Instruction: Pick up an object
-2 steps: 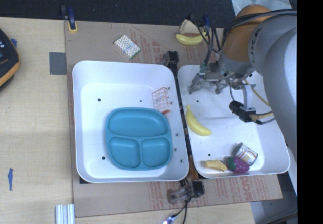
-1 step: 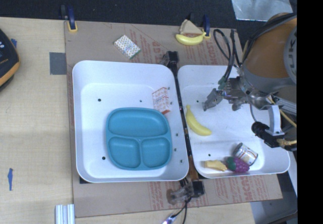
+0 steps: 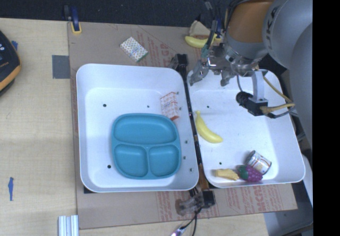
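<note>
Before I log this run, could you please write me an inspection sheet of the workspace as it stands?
Surface: wooden bench under a cardboard sheet bearing the left bin and right bin.
Job's things: banana, small can, purple toy and a yellow piece in the right bin; blue divided plate and small packet in the left bin.
Clutter: patterned packet and second banana on the cardboard.
Grippers: gripper over the right bin's far edge, holding nothing visible.
Cables: yellow and black cables at the wrist.
Surroundings: yellow-black device at left.
</note>
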Robot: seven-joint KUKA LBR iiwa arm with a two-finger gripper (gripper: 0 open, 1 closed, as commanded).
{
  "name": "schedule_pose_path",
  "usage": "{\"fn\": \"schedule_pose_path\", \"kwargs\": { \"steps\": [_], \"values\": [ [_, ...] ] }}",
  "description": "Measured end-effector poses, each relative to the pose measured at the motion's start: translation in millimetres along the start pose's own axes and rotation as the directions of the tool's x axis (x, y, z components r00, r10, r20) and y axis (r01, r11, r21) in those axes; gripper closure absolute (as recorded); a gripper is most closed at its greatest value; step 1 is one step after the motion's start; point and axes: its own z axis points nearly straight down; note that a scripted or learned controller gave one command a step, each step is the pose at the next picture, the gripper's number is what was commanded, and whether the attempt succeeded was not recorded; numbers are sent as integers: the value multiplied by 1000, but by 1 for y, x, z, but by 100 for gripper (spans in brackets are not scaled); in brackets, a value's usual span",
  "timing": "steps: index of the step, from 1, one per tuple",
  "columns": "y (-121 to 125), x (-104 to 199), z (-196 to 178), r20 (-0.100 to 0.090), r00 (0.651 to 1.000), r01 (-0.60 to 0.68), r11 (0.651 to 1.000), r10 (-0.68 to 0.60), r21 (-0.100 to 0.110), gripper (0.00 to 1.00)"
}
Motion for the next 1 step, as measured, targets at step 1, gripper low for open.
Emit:
{"fn": "schedule_pose_path", "kwargs": {
  "steps": [1],
  "values": [
    [-32, -3, 21, 2, 1000, 0, 1000, 0, 2, 0]
  ]
}}
